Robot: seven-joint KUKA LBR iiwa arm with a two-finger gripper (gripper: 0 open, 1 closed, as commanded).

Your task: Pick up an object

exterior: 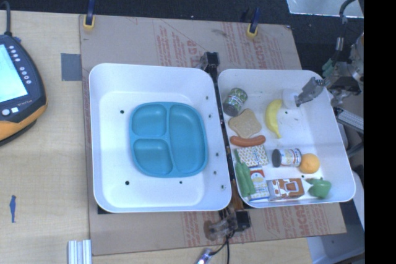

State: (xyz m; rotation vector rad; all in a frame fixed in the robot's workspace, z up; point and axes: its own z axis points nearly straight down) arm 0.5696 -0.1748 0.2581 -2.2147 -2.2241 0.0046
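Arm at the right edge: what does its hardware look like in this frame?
Little of the arm is in frame: grey and dark metal parts, with a thin dark cable looping above them. The hand is a small, pale grey, slim piece over the right bin.

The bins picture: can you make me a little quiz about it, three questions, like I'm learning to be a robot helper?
1. True or false: the blue divided plate lies in the left bin.
2. Which thing lies closest to the pincer?
A. the orange
B. the banana
C. the green pepper
3. Fill in the missing word: the slice of bread lies between the can and the ______ just below it.

Key:
1. True.
2. B, the banana; it lies just left of the pincer in the right bin.
3. Sausage.
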